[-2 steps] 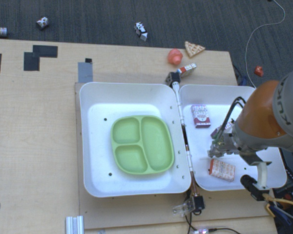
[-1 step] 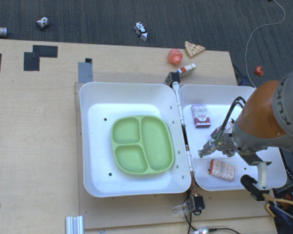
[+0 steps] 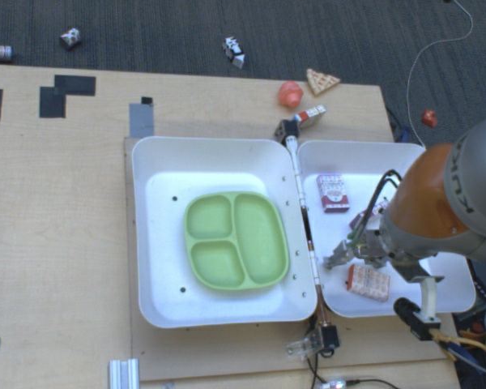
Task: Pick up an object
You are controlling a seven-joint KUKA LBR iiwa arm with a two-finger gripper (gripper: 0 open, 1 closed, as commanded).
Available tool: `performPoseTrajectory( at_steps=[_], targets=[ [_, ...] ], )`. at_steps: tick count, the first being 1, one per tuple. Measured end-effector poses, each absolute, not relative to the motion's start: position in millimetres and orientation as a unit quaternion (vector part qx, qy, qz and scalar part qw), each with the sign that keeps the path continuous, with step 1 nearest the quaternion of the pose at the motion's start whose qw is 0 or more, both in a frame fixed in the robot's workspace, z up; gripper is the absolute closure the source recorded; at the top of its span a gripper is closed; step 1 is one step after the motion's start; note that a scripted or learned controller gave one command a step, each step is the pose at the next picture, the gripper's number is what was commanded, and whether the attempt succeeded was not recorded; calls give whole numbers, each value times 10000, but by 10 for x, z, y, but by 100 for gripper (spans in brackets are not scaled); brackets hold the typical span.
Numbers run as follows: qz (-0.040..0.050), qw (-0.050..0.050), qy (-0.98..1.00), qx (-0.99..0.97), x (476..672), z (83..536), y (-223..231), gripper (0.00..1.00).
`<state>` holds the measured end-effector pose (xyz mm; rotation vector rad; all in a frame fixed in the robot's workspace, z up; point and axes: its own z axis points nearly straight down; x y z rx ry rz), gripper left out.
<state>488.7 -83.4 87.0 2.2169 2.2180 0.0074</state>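
Observation:
In the right bin (image 3: 437,298), my gripper (image 3: 346,255) hangs low over the white floor near the bin's left wall. Just to its lower right lies a red-and-white packet (image 3: 368,283), close to the gripper, though contact is unclear. Farther back in the same bin, apart from the gripper, sits a small red-and-white carton (image 3: 334,193). The arm's orange band (image 3: 425,205) hides the bin's right middle. A green divided plate (image 3: 236,241) rests in the left bin (image 3: 158,217).
A ridge (image 3: 301,217) separates the two bins. Behind the bins, a red ball (image 3: 290,94), a toy pizza slice (image 3: 322,80) and a small red-tipped tube (image 3: 309,115) lie on the bench. Black tape patches (image 3: 65,93) mark the bench at far left. Cables run at front right.

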Motion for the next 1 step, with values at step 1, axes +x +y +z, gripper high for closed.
performPoseTrajectory(
  at_steps=[1],
  targets=[
    [46,51,7080,7062,4910,984,-828,100]
  ],
)
